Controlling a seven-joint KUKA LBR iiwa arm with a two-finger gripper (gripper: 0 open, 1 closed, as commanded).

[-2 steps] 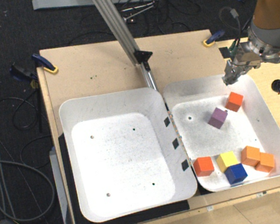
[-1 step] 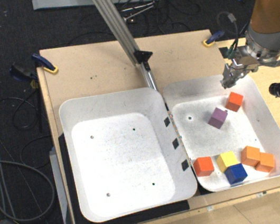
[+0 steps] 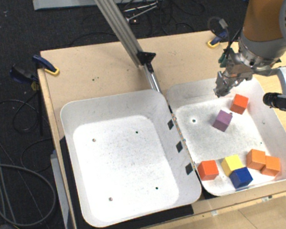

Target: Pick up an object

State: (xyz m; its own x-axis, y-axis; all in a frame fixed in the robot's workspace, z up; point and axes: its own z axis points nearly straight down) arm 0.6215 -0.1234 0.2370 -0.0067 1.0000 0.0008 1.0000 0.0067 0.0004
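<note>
My gripper (image 3: 222, 89) hangs over the far part of the right bin (image 3: 277, 131), just left of and above an orange block (image 3: 239, 103). A purple block (image 3: 222, 120) lies a little below the gripper. Nothing shows between the fingers. Along the bin's near edge sit an orange block (image 3: 208, 169), a yellow block (image 3: 231, 164), a blue block (image 3: 241, 177) and two more orange blocks (image 3: 263, 161).
The left bin (image 3: 78, 150) sits beside the right one on the wooden bench. A slanted metal pole (image 3: 123, 32) reaches down to the divide between the bins. Clamps (image 3: 46, 65) hold the bench's far corners.
</note>
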